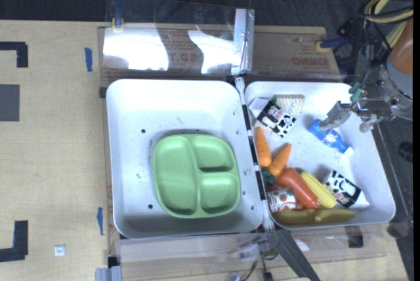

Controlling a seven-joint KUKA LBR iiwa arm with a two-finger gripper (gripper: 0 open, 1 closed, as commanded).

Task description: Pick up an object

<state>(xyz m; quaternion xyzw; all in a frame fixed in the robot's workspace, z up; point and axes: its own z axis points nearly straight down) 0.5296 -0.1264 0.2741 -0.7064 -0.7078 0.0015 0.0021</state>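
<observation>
Claw (341, 110) hangs above the blue packet (329, 134) in the right bin (386, 197); its state cannot be told. Approach step probably; next it must descend onto the packet.

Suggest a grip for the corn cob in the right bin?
Grip the corn cob across its narrow width near mid-length, coming from above. It lies slanted, pressed against the orange-red piece on one long side, so finger room there looks tight. The gripper is above the blue packet.
</observation>
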